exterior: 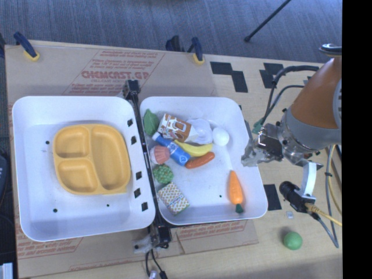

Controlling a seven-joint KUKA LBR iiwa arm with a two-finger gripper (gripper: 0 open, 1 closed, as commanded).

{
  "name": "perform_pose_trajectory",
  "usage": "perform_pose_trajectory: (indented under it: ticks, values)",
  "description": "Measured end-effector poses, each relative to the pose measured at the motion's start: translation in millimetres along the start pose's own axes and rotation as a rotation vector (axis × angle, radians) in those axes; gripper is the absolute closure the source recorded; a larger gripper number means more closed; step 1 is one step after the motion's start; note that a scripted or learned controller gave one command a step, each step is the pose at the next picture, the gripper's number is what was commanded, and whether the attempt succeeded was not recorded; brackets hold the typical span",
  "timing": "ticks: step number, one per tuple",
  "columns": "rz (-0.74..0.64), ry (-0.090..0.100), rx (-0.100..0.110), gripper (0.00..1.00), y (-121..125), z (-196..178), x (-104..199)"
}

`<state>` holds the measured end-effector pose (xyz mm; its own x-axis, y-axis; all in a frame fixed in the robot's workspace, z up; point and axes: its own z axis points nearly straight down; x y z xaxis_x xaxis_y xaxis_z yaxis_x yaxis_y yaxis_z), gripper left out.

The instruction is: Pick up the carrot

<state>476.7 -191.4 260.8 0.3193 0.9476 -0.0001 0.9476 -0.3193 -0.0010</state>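
The carrot point(235, 189) lies alone near the right bin's point(249, 118) near right corner, well apart from the toy pile. The gripper point(254, 153) hangs just beyond that bin's right rim; whether it is wide or narrow I cannot tell. It should come left and nearer, then drop straight across the carrot's middle, clear of the wall.

- The carrot point(235, 188) lies in the right bin point(232, 106), near its right wall, apart from the toy food pile point(183, 141) to its left.
- A divided tray point(92, 158) sits in the left bin point(29, 214).
- The gripper point(254, 154) hangs just outside the right bin's right rim.
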Motion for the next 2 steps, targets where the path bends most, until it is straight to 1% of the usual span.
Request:
perform_pose_trajectory:
  ticks: [1, 2]
  values:
    - [-0.001, 0.001, 0.001, 0.00, 0, 0, 0]
    - [0.112, 0.001, 0.005, 0.00, 1, 91, -6]
